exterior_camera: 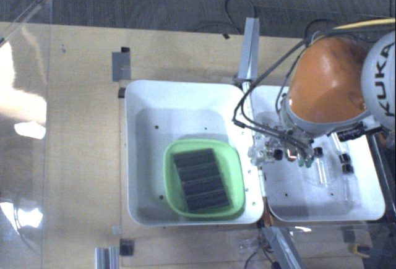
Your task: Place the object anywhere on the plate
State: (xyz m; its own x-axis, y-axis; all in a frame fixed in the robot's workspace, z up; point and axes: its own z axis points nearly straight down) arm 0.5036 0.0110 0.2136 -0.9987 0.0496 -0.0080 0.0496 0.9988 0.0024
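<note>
A green square plate (172,170) sits in the left white bin (143,138), toward its front right. A dark grey ribbed block (200,180) lies flat on the plate, filling most of its middle. My gripper (281,151) hangs under the orange wrist band (325,79) over the left part of the right bin (365,200), just right of the wall between the bins. It is apart from the plate and the block. The wrist and cables hide most of the gripper from above.
In the right bin, a clear tube-like piece (323,170) and small black parts (345,162) lie right of the gripper. A grey metal post (249,48) stands behind the bins. Cables (260,94) loop from the arm over the bins' shared wall.
</note>
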